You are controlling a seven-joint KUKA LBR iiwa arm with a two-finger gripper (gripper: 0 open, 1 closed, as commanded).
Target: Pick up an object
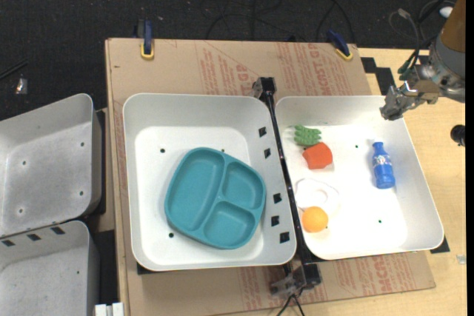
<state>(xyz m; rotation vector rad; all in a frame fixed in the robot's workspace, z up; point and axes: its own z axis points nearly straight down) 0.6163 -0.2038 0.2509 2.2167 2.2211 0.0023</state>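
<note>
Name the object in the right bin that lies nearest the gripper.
The blue bottle, lying by the bin's right wall below the gripper. The orange ball, red piece and green piece lie farther left.

Grey arm, dark metal pincer, loose cables

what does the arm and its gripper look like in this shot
The arm enters at the right edge as a rounded grey body. Below it sits a dark metal wrist block, and the small dark gripper juts toward the right bin. Thin dark cables loop near the wrist.
</note>
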